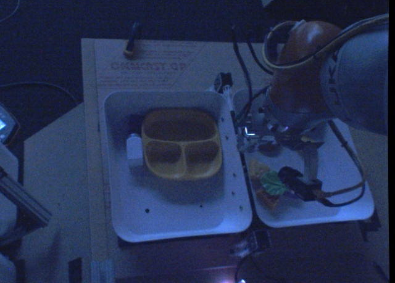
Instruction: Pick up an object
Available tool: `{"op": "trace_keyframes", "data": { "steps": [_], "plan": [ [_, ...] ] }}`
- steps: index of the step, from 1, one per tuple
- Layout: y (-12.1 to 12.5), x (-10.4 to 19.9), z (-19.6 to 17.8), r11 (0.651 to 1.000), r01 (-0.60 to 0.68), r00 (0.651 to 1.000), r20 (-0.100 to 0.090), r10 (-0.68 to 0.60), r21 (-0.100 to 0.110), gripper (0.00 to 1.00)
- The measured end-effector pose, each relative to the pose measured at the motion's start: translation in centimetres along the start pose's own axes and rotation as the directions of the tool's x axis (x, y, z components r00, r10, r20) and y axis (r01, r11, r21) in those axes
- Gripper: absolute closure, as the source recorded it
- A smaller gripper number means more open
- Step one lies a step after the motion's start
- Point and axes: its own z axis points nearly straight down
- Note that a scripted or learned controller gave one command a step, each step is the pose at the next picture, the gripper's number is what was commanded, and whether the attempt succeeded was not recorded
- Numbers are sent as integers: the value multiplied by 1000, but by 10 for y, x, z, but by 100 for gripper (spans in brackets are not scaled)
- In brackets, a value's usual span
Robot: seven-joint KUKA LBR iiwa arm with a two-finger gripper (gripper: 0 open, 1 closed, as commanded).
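Over the right bin (345, 171), the hand (271, 143) hangs; how wide it stands cannot be told.
Green and orange pieces (268, 186) lie near it. The left bin (179, 223) holds a yellow divided plate (181, 143) beside a white block (134, 150); the printed sheet (154, 66) is too dim to read.

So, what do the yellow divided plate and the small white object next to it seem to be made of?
Yellow divided plate: probably moulded plastic, matt; rounded rims, even colour, no glare. Small white object: perhaps plastic too, smooth; the dim light leaves it open.
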Motion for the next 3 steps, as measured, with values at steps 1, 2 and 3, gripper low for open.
{"op": "trace_keyframes", "data": {
  "steps": [1, 2, 3],
  "plan": [
    [4, -11, 4, 1000, -7, 1000, 2, 7, 1, 100],
    [-6, -15, -2, 1000, -6, 1000, 0, 6, 3, 100],
    [0, -16, 3, 1000, -6, 1000, 2, 6, 0, 100]
  ]
}}
